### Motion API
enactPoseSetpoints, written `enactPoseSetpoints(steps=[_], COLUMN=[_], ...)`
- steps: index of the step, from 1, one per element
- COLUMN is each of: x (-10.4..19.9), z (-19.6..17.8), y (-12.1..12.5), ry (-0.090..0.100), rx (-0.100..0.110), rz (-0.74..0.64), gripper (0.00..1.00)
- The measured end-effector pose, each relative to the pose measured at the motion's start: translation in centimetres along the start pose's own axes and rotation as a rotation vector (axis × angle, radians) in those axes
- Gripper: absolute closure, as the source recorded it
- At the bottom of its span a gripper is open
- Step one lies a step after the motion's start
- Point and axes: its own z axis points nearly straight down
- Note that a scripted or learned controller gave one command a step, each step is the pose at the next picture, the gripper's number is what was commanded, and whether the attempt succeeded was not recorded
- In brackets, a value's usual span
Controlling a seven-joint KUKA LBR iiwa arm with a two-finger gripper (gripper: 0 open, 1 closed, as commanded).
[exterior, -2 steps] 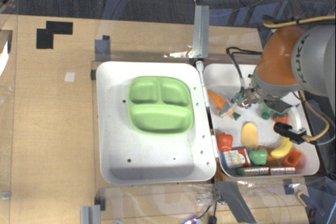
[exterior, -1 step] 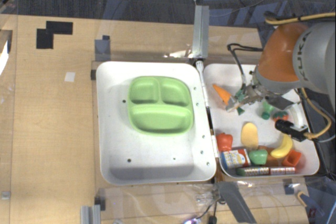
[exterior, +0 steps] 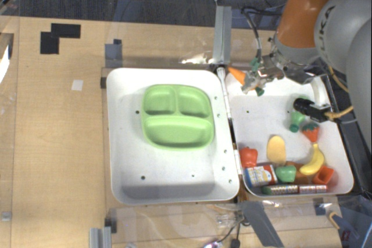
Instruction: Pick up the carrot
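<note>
The carrot [exterior: 236,74] is a small orange piece lying in the far left corner of the right bin [exterior: 264,116], against the wall between the two bins. My gripper [exterior: 253,89] hangs just to its right, fingertips pointing down at the bin floor. The fingers stand apart with nothing between them, so it is open. A small gap separates the carrot from the nearest fingertip.
A green divided plate [exterior: 177,115] lies in the left bin [exterior: 125,142]. Along the right bin's near and right sides lie a yellow lemon [exterior: 276,149], a banana [exterior: 314,161], a red pepper [exterior: 249,156], a green pepper [exterior: 285,172], a small box [exterior: 260,174] and other toys.
</note>
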Motion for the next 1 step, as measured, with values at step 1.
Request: enactPoseSetpoints(steps=[1], x=[-4.56], z=[-12.19], y=[1.45], ry=[-0.002], rx=[-0.003], rz=[-0.085], gripper=[1.0])
